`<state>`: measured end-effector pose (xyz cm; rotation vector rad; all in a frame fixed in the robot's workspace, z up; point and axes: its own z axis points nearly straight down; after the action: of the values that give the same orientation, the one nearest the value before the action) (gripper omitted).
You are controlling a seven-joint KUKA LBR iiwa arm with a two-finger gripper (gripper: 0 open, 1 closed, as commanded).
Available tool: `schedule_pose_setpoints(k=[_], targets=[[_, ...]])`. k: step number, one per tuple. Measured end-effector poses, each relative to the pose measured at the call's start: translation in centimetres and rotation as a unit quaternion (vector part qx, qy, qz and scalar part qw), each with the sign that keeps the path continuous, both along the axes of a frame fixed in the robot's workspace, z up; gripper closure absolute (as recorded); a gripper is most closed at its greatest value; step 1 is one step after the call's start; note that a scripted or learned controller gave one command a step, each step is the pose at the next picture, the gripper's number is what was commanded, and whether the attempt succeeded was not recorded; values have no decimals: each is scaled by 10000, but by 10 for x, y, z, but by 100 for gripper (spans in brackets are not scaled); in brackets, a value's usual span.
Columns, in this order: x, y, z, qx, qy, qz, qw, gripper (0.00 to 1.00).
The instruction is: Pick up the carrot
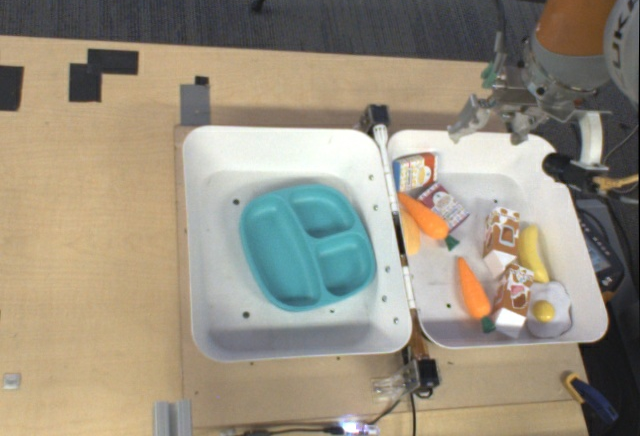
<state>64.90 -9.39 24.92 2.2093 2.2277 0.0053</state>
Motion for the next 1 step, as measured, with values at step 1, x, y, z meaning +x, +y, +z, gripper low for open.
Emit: schedule_pose_setpoints(k=[1], targets=[[-44,51,-66,9,26,632,9980,0]])
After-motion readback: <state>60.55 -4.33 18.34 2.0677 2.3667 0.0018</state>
